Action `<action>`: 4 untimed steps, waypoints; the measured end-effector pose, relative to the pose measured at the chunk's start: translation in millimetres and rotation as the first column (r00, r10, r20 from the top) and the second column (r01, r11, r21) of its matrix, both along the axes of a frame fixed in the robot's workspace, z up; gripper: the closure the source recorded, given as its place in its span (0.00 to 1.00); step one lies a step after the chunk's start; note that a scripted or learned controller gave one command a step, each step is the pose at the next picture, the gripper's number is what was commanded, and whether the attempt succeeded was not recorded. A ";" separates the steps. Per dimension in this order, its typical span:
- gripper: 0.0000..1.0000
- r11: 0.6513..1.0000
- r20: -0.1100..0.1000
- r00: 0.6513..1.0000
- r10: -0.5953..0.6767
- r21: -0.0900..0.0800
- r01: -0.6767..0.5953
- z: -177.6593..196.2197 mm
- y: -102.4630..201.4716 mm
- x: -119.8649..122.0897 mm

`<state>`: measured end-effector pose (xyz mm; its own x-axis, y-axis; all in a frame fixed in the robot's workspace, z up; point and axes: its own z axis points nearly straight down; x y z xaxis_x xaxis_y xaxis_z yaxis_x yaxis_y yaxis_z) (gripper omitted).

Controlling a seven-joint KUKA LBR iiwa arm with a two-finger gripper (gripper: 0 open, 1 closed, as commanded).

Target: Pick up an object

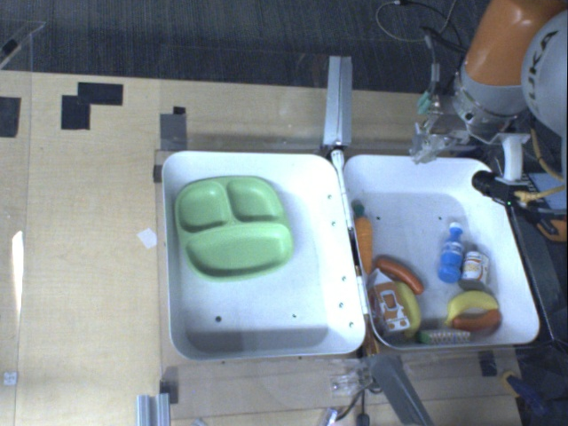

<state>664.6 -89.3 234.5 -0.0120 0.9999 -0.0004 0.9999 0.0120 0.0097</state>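
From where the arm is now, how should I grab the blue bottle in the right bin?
Grip the blue bottle across its body, below the cap, descending from above. It lies with its cap toward the bin's far wall, so set the gripper to close across its narrow width. The small can sits close on its right, so the finger on that side has little room.
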 end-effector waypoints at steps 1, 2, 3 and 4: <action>1.00 0.995 -0.002 0.995 -0.099 -0.001 0.099 88.6 -27.1 5.3; 1.00 0.946 -0.005 0.946 -0.325 0.001 0.325 98.6 17.0 2.2; 1.00 0.912 -0.005 0.912 -0.410 0.002 0.410 96.5 29.5 4.8; 1.00 0.890 -0.006 0.890 -0.456 0.002 0.456 104.1 52.3 4.8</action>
<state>669.5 -37.0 338.6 0.4455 0.8953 0.0020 0.8953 -0.4455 0.0042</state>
